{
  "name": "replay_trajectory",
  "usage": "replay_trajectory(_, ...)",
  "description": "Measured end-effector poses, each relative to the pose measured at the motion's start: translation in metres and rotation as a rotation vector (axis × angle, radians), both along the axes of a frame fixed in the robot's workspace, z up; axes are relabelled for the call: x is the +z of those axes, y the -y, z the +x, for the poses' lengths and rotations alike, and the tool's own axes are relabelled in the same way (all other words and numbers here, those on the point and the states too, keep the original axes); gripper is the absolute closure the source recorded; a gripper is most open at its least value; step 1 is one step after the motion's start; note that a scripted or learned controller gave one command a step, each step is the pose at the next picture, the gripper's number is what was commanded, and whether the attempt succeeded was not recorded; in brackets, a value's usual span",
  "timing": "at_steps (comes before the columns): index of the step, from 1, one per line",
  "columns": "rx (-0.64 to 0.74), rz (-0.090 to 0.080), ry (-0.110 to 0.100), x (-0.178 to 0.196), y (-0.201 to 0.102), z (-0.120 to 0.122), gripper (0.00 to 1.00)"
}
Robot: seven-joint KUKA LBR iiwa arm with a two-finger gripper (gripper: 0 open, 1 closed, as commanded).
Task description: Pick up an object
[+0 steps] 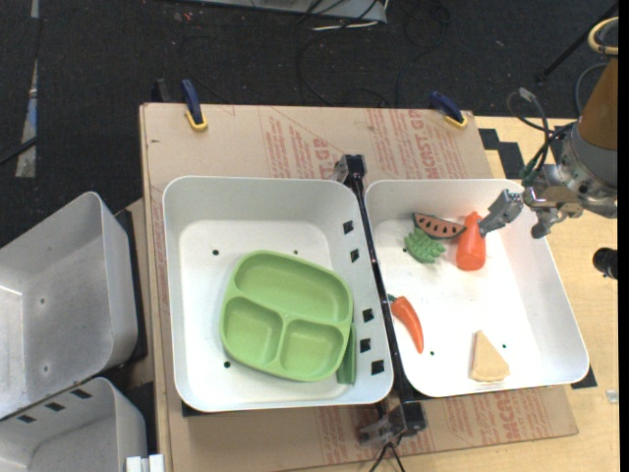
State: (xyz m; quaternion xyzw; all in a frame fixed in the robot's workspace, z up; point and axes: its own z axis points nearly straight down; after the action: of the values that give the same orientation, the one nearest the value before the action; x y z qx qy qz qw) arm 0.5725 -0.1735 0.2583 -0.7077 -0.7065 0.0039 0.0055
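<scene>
1. My tool (522,216) hung over the top right corner of the right bin (550,293), and its two fingers stood spread apart with nothing between them.
2. I judged the step in hand to be the approach: nothing was gripped, and every object lay on the bin floor.
3. Nearest to me was the orange carrot-like piece (471,244), standing just left of my left fingertip; from this slanted view I could not be sure whether the tip touched it or only hung above it.
4. Just beside that piece lay a watermelon slice (438,226) and a small green leafy toy (425,247), crowded together near the bin's upper middle.
5. Well apart from them, a red chili pepper (408,322) lay against the left wall, and a pale wedge (487,357) sat near the bottom edge.
6. The left bin (187,264) carried a green divided plate (286,315), well out of my line.
7. The next move, as I read it, called for shifting left to centre over the orange piece, dropping down, then closing around it without snagging the watermelon slice.
</scene>
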Motion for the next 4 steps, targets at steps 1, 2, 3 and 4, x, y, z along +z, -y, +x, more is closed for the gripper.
replay_trajectory(1,0.003,-0.003,0.013,0.007,0.000,0.002,0.00)
replay_trajectory(2,0.000,-0.001,0.007,-0.056,0.002,0.005,0.00)
replay_trajectory(3,0.000,-0.001,0.008,-0.109,0.011,0.001,0.00)
replay_trajectory(4,0.000,-0.001,0.010,-0.162,0.011,0.001,0.00)
